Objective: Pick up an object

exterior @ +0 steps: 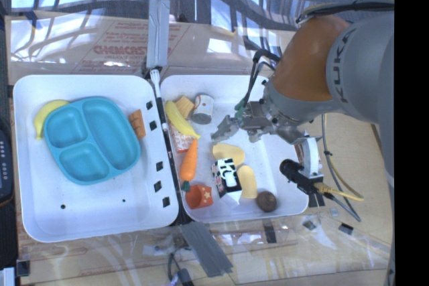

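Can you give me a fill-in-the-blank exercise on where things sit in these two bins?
1. The blue divided plate lies in the ____ bin as the camera sees it.
2. The yellow banana beside that plate pokes out past its ____ edge.
3. The orange carrot lies in the right bin, close to the bin's ____ wall.
4. The tool is above the ____ bin.

Missing words: left; left; left; right

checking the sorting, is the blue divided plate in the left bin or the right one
In the left bin. The blue divided plate lies flat on its floor, with a yellow banana at its edge.
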### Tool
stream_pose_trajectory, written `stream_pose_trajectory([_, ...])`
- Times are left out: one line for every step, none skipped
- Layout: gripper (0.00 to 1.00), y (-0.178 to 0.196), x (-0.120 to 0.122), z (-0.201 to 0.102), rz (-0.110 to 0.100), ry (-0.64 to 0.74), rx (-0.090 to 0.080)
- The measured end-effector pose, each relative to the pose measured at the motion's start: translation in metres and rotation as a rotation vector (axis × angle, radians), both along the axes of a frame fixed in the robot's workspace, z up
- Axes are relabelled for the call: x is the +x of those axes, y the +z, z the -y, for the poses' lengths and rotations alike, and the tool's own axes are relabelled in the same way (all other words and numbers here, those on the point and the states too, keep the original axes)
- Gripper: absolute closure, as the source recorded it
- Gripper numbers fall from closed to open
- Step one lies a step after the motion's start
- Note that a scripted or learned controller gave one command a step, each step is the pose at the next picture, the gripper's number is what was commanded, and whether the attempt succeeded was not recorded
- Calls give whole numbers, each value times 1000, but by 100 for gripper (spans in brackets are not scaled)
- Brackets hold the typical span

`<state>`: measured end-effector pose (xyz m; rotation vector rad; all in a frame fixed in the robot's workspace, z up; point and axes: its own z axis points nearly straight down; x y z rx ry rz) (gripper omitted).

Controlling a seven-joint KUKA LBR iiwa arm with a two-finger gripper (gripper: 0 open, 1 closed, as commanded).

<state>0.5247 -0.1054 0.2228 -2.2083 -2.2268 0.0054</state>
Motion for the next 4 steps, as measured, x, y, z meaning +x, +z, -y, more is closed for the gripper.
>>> stream_pose_trajectory([0, -130, -35, 35, 10, 11, -2])
stream_pose_trajectory([100, -120, -34, 35, 8, 17, -2])
stream_pose_trajectory([100, -28, 31, -54, 10, 59, 1])
stream_pose_trajectory([100, -18, 10, -46, 1, 186, 1])
